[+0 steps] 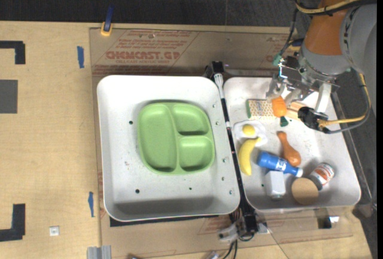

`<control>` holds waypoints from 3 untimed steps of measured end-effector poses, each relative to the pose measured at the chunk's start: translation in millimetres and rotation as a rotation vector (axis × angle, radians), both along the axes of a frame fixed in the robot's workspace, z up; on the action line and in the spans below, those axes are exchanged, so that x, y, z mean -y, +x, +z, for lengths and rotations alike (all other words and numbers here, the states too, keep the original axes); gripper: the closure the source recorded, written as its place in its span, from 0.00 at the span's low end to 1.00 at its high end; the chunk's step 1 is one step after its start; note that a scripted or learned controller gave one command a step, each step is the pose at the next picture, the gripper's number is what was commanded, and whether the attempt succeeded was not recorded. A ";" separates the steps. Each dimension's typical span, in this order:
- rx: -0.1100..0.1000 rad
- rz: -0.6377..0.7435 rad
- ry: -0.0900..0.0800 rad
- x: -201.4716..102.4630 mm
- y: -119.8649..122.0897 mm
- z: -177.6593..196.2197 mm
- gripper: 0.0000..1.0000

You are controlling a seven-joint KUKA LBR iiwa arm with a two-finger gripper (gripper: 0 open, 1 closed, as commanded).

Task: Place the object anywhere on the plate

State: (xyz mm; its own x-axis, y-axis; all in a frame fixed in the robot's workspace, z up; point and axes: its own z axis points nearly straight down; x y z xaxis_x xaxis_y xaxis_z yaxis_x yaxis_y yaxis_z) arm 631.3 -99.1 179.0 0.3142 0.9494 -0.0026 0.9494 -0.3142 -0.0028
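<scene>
Plate (pixel 175 137): a green divided plate with one large compartment at the left and two smaller ones at the right, lying in the middle of the left white bin (pixel 119 102). The right white bin (pixel 344 159) holds the loose objects. A yellow banana (pixel 246 153) lies along its left side, with a small white-and-yellow piece (pixel 249 130) just above it. A blue-and-white bottle (pixel 277 164) lies near the centre, touching a brown, drumstick-shaped item (pixel 288 149). A round tan disc (pixel 305 190) and a small can with a red-and-white label (pixel 323 173) sit at the lower right. A speckled card with a green edge (pixel 258 108) lies near the upper rim. The gripper (pixel 282 96) hangs over the upper part of the right bin, just above a small orange object (pixel 279 106) beside the card. How far the claw is open, and whether it grips the orange object, cannot be told from this view. The grey arm (pixel 335 30) with its orange band enters from the upper right.
</scene>
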 end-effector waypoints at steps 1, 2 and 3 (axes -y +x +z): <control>0.010 0.073 0.002 -77.5 6.5 25.6 1.00; -0.007 0.192 0.005 -139.2 -22.5 4.7 1.00; 0.008 0.181 0.003 -198.2 6.6 64.2 1.00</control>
State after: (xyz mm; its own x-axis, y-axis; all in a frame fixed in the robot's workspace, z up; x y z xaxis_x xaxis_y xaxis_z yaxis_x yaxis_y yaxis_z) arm 637.8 99.1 243.2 0.1379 0.9904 0.0021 0.9904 -0.1379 0.0039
